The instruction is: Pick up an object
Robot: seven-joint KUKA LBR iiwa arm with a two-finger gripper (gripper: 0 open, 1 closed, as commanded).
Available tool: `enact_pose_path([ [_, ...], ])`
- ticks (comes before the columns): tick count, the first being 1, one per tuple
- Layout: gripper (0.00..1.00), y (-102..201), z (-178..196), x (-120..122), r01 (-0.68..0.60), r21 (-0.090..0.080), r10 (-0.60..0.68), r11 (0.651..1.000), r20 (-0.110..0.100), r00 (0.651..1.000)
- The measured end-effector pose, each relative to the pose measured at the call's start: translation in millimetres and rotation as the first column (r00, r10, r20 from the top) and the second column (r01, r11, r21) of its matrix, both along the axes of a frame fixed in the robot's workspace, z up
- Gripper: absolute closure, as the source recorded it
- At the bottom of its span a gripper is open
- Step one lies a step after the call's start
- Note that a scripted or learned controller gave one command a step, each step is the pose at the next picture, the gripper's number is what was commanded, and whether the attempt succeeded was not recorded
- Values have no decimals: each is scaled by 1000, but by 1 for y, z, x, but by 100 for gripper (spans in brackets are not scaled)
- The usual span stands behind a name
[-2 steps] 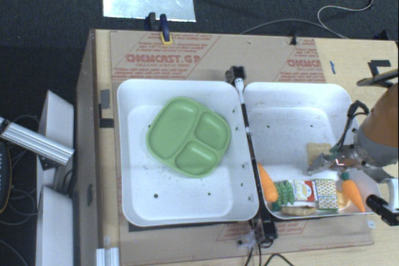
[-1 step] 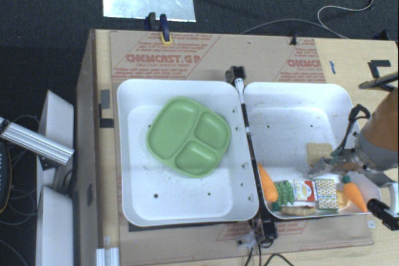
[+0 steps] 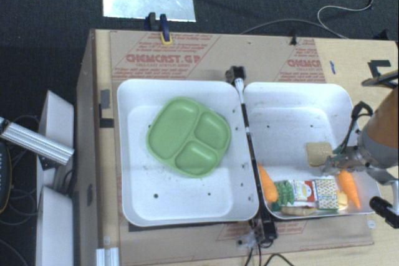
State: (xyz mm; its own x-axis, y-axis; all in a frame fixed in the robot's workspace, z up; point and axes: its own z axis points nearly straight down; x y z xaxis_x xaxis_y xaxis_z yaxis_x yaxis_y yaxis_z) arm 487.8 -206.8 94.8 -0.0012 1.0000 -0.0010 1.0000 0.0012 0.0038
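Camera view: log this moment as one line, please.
arm: over right bin | gripper: above carrot, beside sponge | held: nothing seen | left bin: green plate

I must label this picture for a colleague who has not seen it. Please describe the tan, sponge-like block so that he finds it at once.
Look in the right bin, toward its right wall, just above the food items along its near edge. The tan block lies there beside the gripper. Unlike the orange carrots nearby, it is pale, squarish and dull.

The arm [image 3: 380,134] reaches in from the right edge, wrist bent low, its tool [image 3: 345,162] pointing leftward and down.
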Motion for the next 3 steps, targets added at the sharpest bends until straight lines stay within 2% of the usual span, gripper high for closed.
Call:
enact_pose_path([
  [1,0,9,0,3,-9,17,9,1000,-2,1000],
  [2,0,39,-11,-1,-2,1,2,1000,-3,1000],
  [3,0,52,-10,115,-3,1,3,1000,0,1000],
])
